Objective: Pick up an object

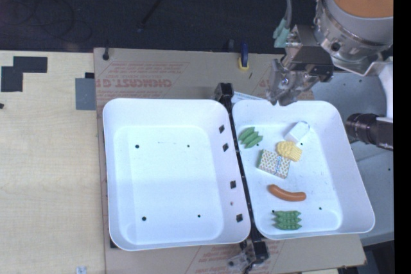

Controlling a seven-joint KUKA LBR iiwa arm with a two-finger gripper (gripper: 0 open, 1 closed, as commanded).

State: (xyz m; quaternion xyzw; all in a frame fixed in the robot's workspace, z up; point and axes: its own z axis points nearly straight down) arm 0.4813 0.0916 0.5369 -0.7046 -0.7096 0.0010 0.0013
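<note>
Toy foods lie clustered in the right bin (pixel 350 202): a green pea pod (pixel 250 137), a white block (pixel 297 131), a yellow waffle-like piece (pixel 289 151), a speckled square cracker (pixel 275 163), an orange sausage (pixel 287 193) and a second green pod (pixel 286 221). The claw (pixel 282 94) hangs above the bin's far rim, holding nothing; whether it stands wide or narrow I cannot tell.

The likeliest trouble is the middle cluster: the white block, waffle and cracker touch or nearly touch, so a descent there could pinch two pieces or push one aside. The cracker and waffle look flat and thin, offering little edge to grip. The sausage is smooth and rounded and might roll out of a closing pinch. The pods look bumpy and lie well apart from the rest, likely easier targets. The bin itself is smooth white plastic with sloped walls.
</note>
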